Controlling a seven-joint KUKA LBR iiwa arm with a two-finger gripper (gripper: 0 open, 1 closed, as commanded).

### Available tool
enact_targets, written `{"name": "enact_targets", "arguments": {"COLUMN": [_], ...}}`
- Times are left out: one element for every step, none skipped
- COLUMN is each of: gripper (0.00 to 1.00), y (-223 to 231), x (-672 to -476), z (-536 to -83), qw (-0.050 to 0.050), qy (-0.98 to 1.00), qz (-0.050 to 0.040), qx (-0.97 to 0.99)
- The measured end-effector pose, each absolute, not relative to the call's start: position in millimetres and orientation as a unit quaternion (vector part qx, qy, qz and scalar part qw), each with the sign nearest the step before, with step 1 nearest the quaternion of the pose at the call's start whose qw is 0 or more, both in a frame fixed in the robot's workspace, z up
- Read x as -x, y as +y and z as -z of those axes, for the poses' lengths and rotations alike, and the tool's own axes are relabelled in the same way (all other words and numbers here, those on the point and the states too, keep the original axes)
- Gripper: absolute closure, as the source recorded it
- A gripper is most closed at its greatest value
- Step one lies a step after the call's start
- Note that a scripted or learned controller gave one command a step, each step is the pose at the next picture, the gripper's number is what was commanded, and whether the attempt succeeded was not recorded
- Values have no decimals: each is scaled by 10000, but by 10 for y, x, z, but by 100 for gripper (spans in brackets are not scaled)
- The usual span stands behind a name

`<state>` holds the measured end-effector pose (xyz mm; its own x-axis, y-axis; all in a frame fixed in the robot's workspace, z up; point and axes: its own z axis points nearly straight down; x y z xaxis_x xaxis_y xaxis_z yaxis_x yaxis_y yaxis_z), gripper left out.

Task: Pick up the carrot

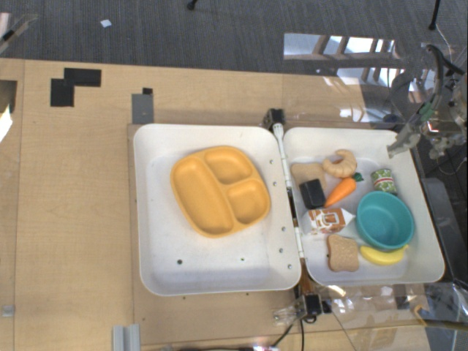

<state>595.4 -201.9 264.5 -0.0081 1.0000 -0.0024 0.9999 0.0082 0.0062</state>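
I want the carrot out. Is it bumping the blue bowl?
Apart. The camera view shows a strip of white bin floor between the carrot and the bowl.

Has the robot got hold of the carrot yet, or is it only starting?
Nothing looks done yet. The carrot lies in the right bin, between the doughnut and the teal bowl. The gripper sits at that bin's upper right edge, apart from the carrot and holding nothing. Reaching over, closing on the carrot and lifting it all remain.
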Motion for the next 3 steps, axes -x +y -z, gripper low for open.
{"name": "enact_targets", "arguments": {"gripper": [0, 0, 0], "y": [-1885, -1402, -830], "x": [-5721, -5843, -6063], "z": [-1027, -873, -878], "qw": [48, 27, 39], "qy": [7229, 5966, 5391], "qz": [-19, -35, -34], "qx": [-6909, -8025, -8422]}}
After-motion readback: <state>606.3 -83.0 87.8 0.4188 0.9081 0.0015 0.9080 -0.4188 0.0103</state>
